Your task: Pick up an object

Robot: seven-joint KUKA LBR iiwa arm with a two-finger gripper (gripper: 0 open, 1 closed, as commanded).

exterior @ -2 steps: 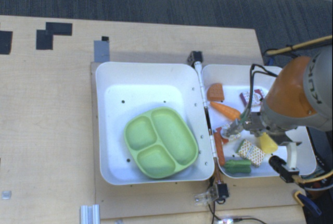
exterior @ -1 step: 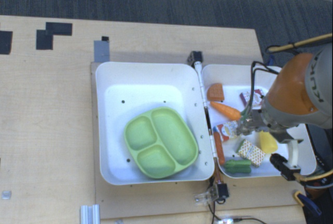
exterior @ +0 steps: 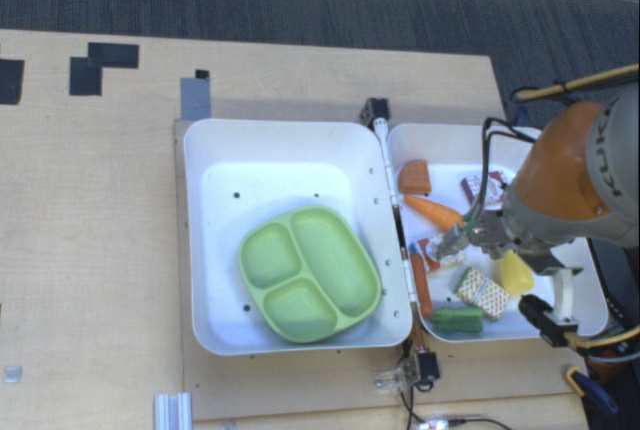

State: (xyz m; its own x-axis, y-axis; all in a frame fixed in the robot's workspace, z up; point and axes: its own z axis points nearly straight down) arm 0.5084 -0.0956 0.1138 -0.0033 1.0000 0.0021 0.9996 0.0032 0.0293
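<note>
From my feed I see the arm (exterior: 575,173) reaching in from the right over the right bin (exterior: 455,140). Its gripper (exterior: 455,243) sits low among the clutter, but I cannot tell how it is set. Just beside it lie an orange carrot (exterior: 433,211), a brownish-orange block (exterior: 415,177) nearer the far wall, a yellow object (exterior: 514,272), a patterned packet (exterior: 482,291) and a green piece (exterior: 457,320) by the near wall. A thin orange stick (exterior: 421,286) runs along the left wall. The left bin (exterior: 225,153) holds a green three-compartment plate (exterior: 309,271), lying flat
</note>
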